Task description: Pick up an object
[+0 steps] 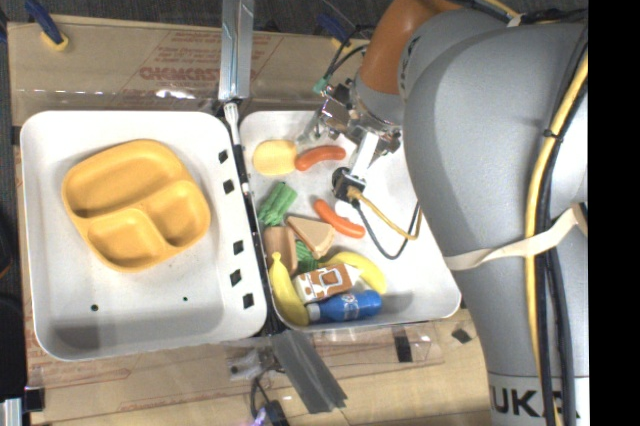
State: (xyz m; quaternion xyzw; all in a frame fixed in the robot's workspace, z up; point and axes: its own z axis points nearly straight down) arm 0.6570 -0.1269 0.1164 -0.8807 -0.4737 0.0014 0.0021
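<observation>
My gripper [343,140] hangs over the far end of the right bin [425,244], its fingers spread open. A red sausage [320,156] lies on the bin floor just below and left of the fingertips, and I cannot tell whether they touch it. A pale yellow rounded piece [273,156] sits left of the sausage. Nearer the front lie a green toy vegetable [277,204], an orange-red carrot-like piece [340,218], a sandwich wedge [312,234], two bananas [285,294], a brown carton [322,284] and a blue bottle [348,307].
The left bin [60,314] holds a yellow divided plate [135,202]. A divider with black clips [238,214] separates the bins. The arm's large grey body [500,144] covers the right bin's right side. A yellow-black cable [385,224] loops over the bin.
</observation>
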